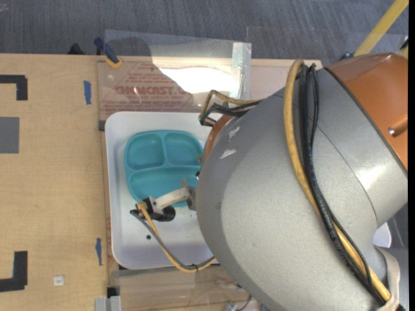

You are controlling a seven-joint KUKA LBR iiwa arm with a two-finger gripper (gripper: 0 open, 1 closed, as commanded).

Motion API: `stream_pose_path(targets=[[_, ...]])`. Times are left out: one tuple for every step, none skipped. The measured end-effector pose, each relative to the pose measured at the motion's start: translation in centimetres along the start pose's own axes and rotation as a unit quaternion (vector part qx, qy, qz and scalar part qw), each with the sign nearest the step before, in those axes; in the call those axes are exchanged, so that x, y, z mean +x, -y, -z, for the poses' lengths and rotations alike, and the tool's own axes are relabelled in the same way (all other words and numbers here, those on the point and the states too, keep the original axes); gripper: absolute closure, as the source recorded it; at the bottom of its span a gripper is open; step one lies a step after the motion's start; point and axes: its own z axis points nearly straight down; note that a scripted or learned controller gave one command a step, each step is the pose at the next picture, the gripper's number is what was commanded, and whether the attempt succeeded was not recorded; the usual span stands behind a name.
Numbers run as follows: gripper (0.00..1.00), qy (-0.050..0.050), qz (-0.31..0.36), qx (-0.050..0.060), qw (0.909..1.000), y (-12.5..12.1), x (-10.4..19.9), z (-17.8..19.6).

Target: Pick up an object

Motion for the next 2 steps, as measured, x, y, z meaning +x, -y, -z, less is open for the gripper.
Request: stream_pose_path(targets=[[1.00,0.003,-0.002,-0.002,1.0000,1.27,-0.32,9.10],[1.00,0.004,-0.003,-0.003,1.0000,1.22,-0.33,9.87]])
